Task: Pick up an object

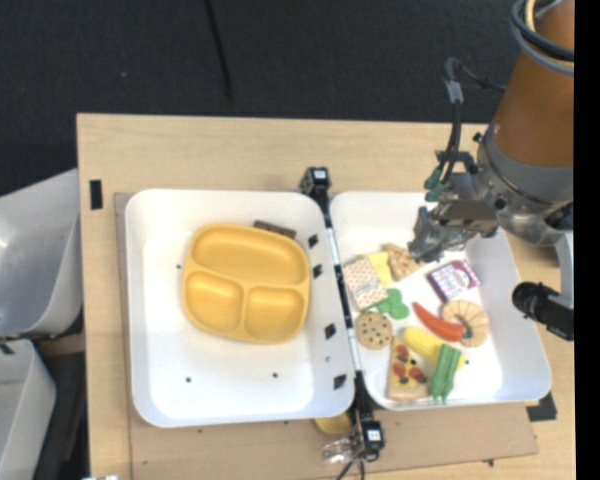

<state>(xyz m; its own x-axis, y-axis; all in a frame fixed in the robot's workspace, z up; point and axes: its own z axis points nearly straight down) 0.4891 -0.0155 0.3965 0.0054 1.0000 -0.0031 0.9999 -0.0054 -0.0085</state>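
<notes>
While the grey arm with its orange band reaches in from the right, its gripper hangs low over the far part of the right bin, near that bin's far edge. Whether the claw is open or closed cannot be told from this slanted overhead view, and nothing can be made out in its hold.

Toy food lies scattered across the right bin's middle and near half. Just beside the claw, toward the bin's left, sits a small pizza-like wedge; toward the near edge from the claw lies a purple packet. Either seems the likeliest pick, being closest. Further toward the near edge are a red chilli, lying aslant, a ring-shaped pastry, a chocolate-chip cookie, a checked cracker and a green vegetable with its long axis pointing at the near edge.

At the left bin's centre rests a yellow divided plate.

The packet bears markings too small to read; no other writing is legible.
</notes>
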